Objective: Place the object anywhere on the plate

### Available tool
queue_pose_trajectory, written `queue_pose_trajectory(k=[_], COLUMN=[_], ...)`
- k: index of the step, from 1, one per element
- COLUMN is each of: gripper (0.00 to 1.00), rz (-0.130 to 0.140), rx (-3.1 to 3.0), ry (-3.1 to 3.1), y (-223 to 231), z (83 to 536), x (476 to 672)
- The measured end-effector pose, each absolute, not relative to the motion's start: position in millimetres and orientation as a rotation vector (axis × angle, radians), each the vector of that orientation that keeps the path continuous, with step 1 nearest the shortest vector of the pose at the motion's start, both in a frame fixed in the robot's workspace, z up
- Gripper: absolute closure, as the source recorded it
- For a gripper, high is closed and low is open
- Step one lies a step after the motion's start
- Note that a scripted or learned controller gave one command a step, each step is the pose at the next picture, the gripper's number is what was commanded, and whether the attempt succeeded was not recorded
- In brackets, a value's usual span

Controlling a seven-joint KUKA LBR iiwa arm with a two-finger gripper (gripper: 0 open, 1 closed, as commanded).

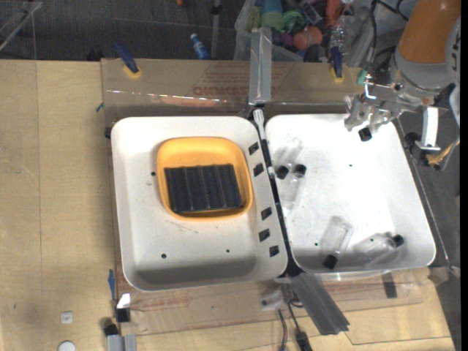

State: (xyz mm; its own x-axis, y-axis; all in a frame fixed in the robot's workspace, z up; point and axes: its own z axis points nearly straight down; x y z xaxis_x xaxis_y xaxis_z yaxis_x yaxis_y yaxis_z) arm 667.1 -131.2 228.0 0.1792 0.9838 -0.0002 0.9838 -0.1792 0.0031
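An orange-yellow plate (201,146) lies in the left bin (139,218). A dark ribbed rectangular object (202,187) lies flat on the plate, covering most of its floor. My gripper (362,125) hangs over the far right corner of the right bin (358,189), well away from the plate, and I see nothing in it. Three clear plastic bottles with black caps lie in the right bin: one (289,156) near the divider and two (335,234) (376,246) at the near edge.
A metal divider strip (267,189) with black clips runs between the two bins. Beyond the bench stands a crate of colourful toys (307,6). Blue clamps (130,63) hold the back rail. Bare wooden bench spreads to the left.
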Motion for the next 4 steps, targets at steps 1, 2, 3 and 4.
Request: queue_pose_trajectory(k=[1,2,3,4], gripper=[1.0,1.0,1.0,1.0], rz=[0.003,0.003,0.003,0.003], rx=[2.224,2.036,1.999,1.58], ry=[2.214,2.387,2.418,2.708], y=[-125,-137,-157,-199], z=[263,277,303,331], x=[667.8,667.5,667.4,666.4])
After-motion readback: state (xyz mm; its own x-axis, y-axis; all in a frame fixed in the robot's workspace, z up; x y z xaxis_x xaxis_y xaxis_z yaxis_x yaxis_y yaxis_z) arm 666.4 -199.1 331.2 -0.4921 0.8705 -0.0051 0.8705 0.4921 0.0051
